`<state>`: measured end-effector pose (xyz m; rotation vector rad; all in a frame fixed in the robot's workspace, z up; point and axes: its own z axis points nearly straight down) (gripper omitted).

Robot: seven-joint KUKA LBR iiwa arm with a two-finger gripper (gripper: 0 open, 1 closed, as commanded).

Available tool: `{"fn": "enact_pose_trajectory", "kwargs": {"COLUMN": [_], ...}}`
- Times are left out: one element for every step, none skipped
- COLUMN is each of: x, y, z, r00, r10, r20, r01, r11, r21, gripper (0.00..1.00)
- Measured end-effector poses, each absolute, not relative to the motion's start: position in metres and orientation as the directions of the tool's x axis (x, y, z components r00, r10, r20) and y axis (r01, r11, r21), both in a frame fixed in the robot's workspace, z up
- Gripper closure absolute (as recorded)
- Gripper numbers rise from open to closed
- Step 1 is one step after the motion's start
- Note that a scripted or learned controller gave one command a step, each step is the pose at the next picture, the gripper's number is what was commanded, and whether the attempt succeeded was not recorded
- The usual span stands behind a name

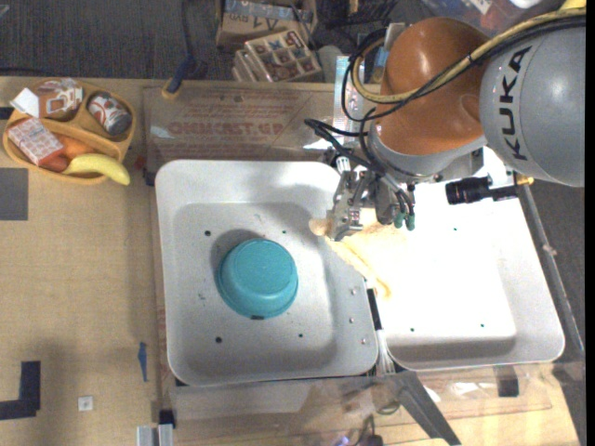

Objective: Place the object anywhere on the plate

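Note:
A round teal plate (258, 277) lies in the left white bin (186, 212), near its middle. A pale yellow, banana-like object (361, 247) stretches across the border between the two bins, from beside the gripper down to the right bin's left edge. My gripper (358, 210) hangs right over the object's upper end, at the left bin's upper right corner. The wrist and cables cover the spot where gripper and object meet. The plate sits about a hand's width down and left of the gripper, with nothing on it.
The right white bin (483, 295) lies under the arm. A yellow tray (56, 161) with a banana and snack packs sits at the far left of the bench. Boxes and cables crowd the back edge.

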<state>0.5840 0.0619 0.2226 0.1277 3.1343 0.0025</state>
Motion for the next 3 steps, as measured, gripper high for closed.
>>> {"fn": "enact_pose_trajectory", "kwargs": {"x": [0.583, 0.57, 0.57], "y": [0.117, 0.168, 0.168], "z": [0.218, 0.224, 0.224], "r00": [-1.0, -1.0, -1.0], "r10": [-0.002, -0.005, -0.004], "r20": [-0.007, -0.007, -0.007], "r01": [-0.002, -0.005, -0.004], "r11": [1.0, 1.0, 1.0], "r21": [0.002, 0.003, 0.003], "gripper": [1.0, 1.0, 0.0]}}
